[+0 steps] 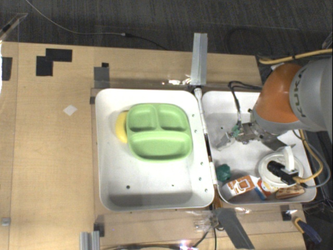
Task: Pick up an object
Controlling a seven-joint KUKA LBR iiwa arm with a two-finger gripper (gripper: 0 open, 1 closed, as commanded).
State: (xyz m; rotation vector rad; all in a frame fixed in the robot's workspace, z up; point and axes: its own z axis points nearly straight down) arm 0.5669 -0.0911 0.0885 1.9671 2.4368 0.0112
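Observation:
My gripper [227, 138] hangs low over the upper left part of the right bin [218, 108], with the grey and orange arm reaching in from the right. Nothing shows in its grasp. Below it in the same bin lie a small dark green object [223, 172] and an orange and white carton [242, 185]. A brown packet [289, 192] rests against the front right rim. In the left bin [151, 191] sits a green divided plate [158, 130], and a yellow object [120, 127] pokes out from under its left edge.
A metal post [199, 59] stands behind the wall between the two bins. Black tape marks [52, 60] lie on the wooden bench at the far left. Bare white floor shows in the front half of the left bin.

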